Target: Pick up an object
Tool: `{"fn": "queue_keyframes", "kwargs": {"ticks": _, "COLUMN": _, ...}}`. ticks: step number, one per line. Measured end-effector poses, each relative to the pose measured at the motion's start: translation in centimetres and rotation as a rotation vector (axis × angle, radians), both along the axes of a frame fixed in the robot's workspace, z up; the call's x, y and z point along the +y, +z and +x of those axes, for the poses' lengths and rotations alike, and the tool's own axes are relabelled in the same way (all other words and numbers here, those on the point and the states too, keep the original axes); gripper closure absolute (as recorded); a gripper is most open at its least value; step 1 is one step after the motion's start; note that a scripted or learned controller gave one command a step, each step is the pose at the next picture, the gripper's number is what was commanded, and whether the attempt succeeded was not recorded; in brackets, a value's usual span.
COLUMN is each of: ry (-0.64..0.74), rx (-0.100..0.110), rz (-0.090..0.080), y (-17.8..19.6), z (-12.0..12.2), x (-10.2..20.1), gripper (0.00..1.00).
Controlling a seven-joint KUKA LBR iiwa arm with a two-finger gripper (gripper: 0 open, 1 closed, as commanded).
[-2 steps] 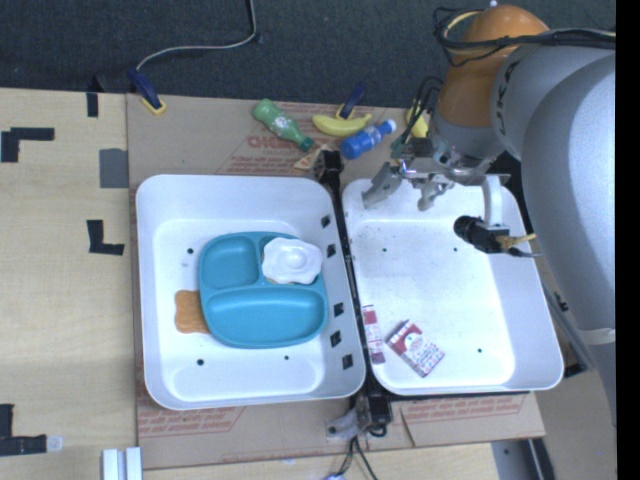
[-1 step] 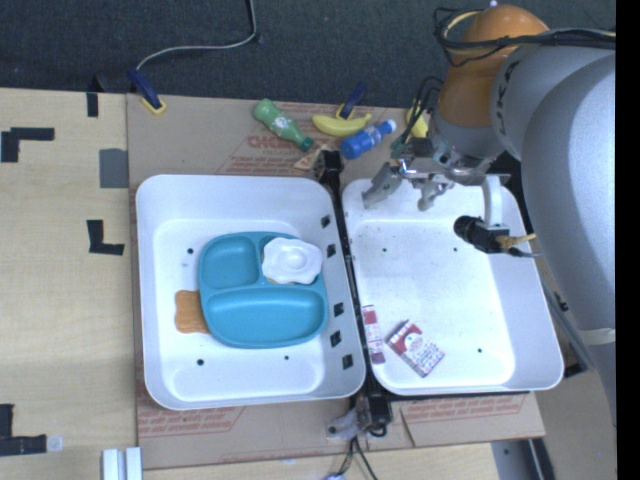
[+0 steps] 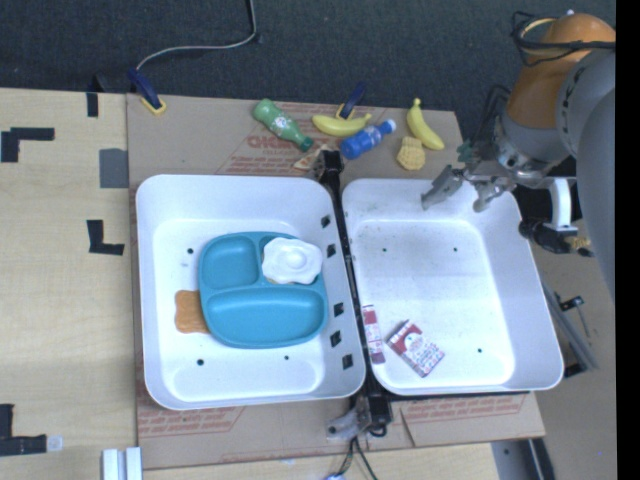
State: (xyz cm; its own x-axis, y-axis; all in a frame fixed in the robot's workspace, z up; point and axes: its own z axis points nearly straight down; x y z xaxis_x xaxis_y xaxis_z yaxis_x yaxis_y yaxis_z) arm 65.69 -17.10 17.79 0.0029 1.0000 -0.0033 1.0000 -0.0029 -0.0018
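Note:
My gripper [image 3: 460,195] hangs over the far rim of the right bin [image 3: 520,298], fingers spread open with nothing between them. Near that bin's front lie a small red and white packet [image 3: 415,347] and a thin red and white wrapper [image 3: 371,332] by the left wall. In the left bin [image 3: 165,228] a blue divided plate [image 3: 262,290] carries a white fried-egg toy [image 3: 291,261]. An orange toast-like piece [image 3: 187,311] pokes out from under the plate's left edge.
Beyond the bins on the cardboard lie a green bottle [image 3: 281,123], two toy bananas [image 3: 341,124] [image 3: 424,127], a blue bottle [image 3: 367,139] and a yellow waffle-like piece [image 3: 410,153]. The arm's orange band [image 3: 565,43] rises at the upper right.

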Motion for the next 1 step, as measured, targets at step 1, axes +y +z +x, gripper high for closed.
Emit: {"fn": "queue_keyframes", "kwargs": {"ticks": 1, "ry": 0.005, "rx": -0.002, "rz": 0.003, "y": -9.18, "z": -3.07, "x": 5.91, "gripper": 0.0}}
